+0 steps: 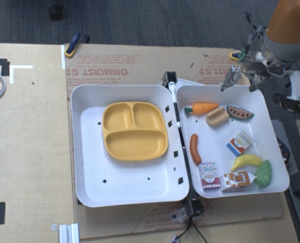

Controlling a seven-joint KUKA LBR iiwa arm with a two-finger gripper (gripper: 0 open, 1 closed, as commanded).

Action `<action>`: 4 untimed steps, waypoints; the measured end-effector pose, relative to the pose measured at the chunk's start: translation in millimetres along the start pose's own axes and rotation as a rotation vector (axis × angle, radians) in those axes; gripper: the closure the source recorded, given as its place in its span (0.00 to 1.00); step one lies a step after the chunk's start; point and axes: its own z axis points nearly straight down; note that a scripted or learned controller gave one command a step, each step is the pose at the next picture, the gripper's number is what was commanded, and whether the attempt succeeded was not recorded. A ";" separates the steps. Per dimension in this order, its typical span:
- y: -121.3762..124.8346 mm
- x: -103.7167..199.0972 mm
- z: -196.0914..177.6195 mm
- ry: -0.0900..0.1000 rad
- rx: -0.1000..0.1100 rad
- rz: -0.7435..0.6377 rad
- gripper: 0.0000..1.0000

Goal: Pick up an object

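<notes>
The right bin [271,120] holds several toy foods: a carrot [203,107], a tan bun [217,117], a watermelon slice [240,113], a red sausage [195,149], a small white carton [239,143], a banana [247,161], a green vegetable [264,172], a red-and-white box [208,176] and an orange box [236,181]. My gripper [242,82] hangs over the far rim of this bin, up and right of the carrot. It is open, with nothing between its fingers.
The left bin [84,151] holds a yellow divided plate [135,130]. A black clamp [169,78] sits at the far end of the ridge between the bins. Cardboard lies under both bins, with the wooden bench to the left.
</notes>
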 end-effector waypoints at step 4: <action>-54.1 -29.2 -250.5 -0.002 -0.002 -0.459 1.00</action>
